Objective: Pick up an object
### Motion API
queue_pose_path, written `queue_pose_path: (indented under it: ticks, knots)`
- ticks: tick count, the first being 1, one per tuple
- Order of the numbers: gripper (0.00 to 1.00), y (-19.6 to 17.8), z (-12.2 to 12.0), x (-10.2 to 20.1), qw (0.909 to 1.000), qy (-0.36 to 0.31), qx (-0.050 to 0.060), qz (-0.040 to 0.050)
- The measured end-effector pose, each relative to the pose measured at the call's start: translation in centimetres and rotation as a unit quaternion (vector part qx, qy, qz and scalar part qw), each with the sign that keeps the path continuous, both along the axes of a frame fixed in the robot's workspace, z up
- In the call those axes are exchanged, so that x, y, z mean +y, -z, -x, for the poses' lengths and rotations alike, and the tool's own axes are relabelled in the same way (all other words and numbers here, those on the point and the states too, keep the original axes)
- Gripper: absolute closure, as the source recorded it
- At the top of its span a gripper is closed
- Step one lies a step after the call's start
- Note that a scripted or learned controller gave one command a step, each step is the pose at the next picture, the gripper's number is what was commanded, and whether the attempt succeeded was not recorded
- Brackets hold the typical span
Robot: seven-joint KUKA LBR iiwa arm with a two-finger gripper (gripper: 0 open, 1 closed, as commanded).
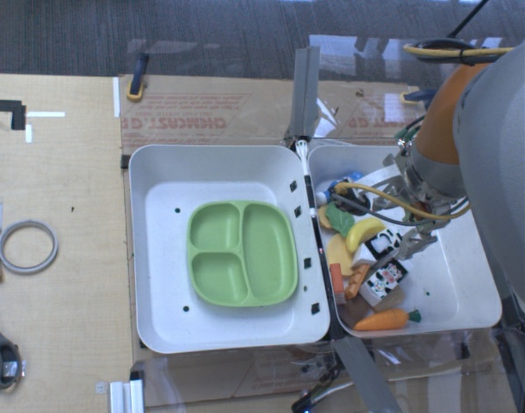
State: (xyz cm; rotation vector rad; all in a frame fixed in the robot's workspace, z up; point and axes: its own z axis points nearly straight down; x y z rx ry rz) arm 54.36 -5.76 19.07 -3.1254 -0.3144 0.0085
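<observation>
Bench with two shallow white bins side by side. Left bin (pixel 151 256): one green divided plate (pixel 243 253), lying flat near the middle. Right bin (pixel 469 291): a heap of toy food against its left wall, comprising a banana (pixel 363 231), a green piece (pixel 338 219), a yellow piece (pixel 337 252), a black-and-white carton (pixel 385 280) and, nearest the front edge, a carrot (pixel 383 320). Arm: grey with an orange band, reaching in from the right, wrist low over the far half of the right bin. Gripper (pixel 390 241): down among the heap, just right of the banana; whether it is spread or closed on anything cannot be told, cables and clutter covering it. Key relation: the heap lies directly below and to the left of the gripper; the banana's long axis runs slantwise, near-left to far-right; the carrot lies well nearer, long axis left-right. Judgement: the banana or carton is the likeliest target.
</observation>
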Motion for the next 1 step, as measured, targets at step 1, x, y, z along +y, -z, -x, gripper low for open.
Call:
queue_pose_path:
  ticks: [1]
  knots:
    - [0.0, 0.0, 0.0, 0.0, 1.0, 0.0, 0.0, 0.0]
